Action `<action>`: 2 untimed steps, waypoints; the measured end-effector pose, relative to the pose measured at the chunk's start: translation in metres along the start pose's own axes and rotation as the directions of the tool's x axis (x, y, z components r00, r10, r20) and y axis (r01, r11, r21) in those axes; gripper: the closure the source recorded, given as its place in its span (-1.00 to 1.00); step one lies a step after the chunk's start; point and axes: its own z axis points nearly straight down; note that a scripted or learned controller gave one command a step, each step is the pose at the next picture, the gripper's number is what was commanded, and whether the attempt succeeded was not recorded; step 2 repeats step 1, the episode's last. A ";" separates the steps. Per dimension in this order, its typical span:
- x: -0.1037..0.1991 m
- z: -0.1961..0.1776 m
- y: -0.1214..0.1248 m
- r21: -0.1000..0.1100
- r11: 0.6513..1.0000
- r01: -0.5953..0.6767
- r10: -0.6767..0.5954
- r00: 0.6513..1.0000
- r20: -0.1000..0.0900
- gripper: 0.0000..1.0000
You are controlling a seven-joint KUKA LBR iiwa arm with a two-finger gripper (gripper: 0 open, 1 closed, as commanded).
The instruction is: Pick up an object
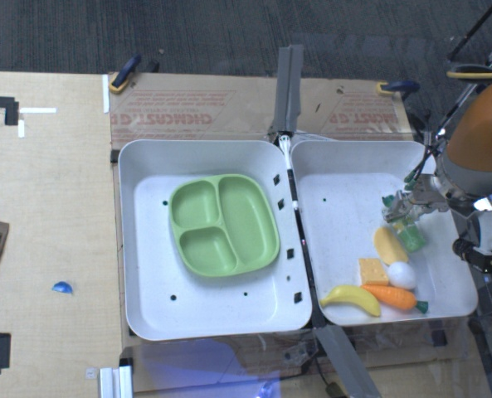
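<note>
- Over the right bin, the gripper hangs low above a green translucent item; I cannot tell how it is set.
- Just below the gripper, a pale yellow piece runs its long axis from upper left to lower right.
- Below that sit a yellow-orange block and a white egg, touching.
- Near the bin's front wall, the banana lies almost crosswise, tips left and right; the carrot beside it points its green end right.
- Left of that bin, a green divided plate lies in the left bin.
- Behind the bins, cardboard carries red upside-down lettering, too faint to read surely.
</note>
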 end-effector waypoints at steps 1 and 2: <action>0.058 -0.084 0.015 0.001 0.997 -0.071 0.071 0.997 0.000 1.00; 0.058 -0.084 0.015 0.001 0.997 -0.071 0.071 0.997 0.000 1.00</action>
